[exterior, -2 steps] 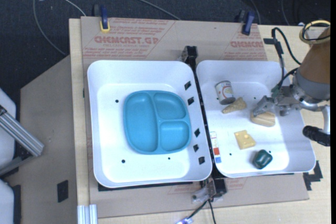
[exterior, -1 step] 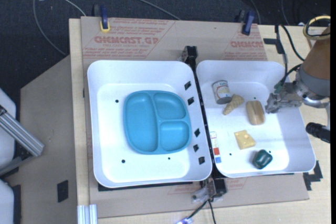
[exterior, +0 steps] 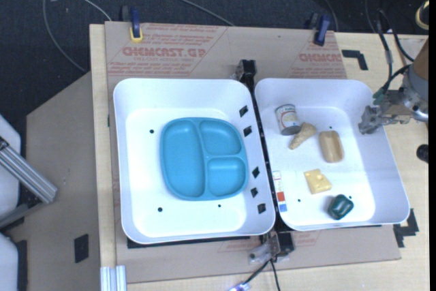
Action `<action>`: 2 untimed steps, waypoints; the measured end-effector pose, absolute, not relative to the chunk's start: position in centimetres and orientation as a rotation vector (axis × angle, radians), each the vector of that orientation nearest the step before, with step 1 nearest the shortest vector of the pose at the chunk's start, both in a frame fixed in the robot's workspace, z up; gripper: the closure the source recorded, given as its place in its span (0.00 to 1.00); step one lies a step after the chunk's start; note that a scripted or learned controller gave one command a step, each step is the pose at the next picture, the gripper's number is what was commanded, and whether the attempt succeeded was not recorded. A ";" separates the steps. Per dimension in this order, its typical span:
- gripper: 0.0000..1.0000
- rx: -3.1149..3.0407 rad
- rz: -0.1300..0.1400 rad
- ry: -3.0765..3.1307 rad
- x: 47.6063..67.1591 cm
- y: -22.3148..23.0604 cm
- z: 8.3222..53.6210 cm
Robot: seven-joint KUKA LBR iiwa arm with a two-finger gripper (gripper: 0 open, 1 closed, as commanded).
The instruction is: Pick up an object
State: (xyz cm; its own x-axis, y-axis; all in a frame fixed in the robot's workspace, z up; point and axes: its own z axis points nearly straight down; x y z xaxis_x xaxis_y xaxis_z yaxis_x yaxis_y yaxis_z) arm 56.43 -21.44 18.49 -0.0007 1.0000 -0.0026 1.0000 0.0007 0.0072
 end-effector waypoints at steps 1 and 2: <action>1.00 2.216 0.005 2.218 56.0 -21.0 23.2; 1.00 2.217 0.004 2.220 56.1 -21.0 26.8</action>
